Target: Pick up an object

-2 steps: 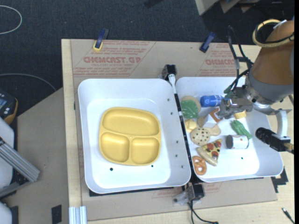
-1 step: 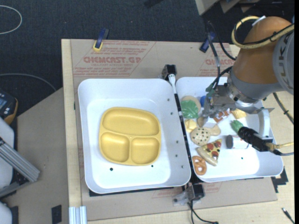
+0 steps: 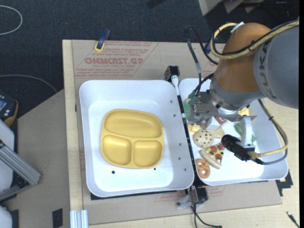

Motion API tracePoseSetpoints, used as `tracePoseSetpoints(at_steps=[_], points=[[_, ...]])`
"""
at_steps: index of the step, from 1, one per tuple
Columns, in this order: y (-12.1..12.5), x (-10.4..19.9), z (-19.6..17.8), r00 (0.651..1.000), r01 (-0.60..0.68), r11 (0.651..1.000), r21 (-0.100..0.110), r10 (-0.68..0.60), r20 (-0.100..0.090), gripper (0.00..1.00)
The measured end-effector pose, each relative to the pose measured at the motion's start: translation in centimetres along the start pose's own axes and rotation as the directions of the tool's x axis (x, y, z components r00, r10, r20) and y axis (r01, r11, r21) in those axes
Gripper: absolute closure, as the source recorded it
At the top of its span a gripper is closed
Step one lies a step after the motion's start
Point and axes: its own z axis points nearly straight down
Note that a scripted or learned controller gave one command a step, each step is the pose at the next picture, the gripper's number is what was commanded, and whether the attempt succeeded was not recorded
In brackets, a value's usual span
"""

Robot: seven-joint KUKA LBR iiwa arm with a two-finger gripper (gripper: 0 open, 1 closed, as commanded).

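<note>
**Arm:** Claw (image 3: 203, 114) of mine hangs low over the near-left part of the right bin (image 3: 270, 172), right above the toy food. My own wrist and orange band cover it from above, so whether it is open or closed I cannot tell, and I see nothing held in it.

**Watcher:** Where is the thing to pick?

**Arm:** Any of them would do. Just below the claw lies a round speckled cookie (image 3: 204, 137); nearer the front edge sit a pizza slice (image 3: 213, 156) and a small pretzel (image 3: 202, 166). They crowd the bin's left wall, which I judge is why I reach in so close to the divide.

**Watcher:** And the left bin (image 3: 90, 99)?

**Arm:** It carries a yellow divided plate (image 3: 131, 137), smooth moulded plastic with three rounded hollows, lying flat in the middle, well apart from me.

**Watcher:** How do the pieces look to handle?

**Arm:** Flat, thin, hard-looking plastic. I would guess they lie too low for an easy pinch. Both bins are glossy white with shallow sloped walls, resting on a cardboard-covered counter (image 3: 71, 103).
</note>
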Motion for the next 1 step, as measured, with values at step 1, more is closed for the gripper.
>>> tracePoseSetpoints(at_steps=[1], points=[[0.31,4.65,0.25,1.0,0.002,1.0,-0.003,-0.002,0.0,1.0]])
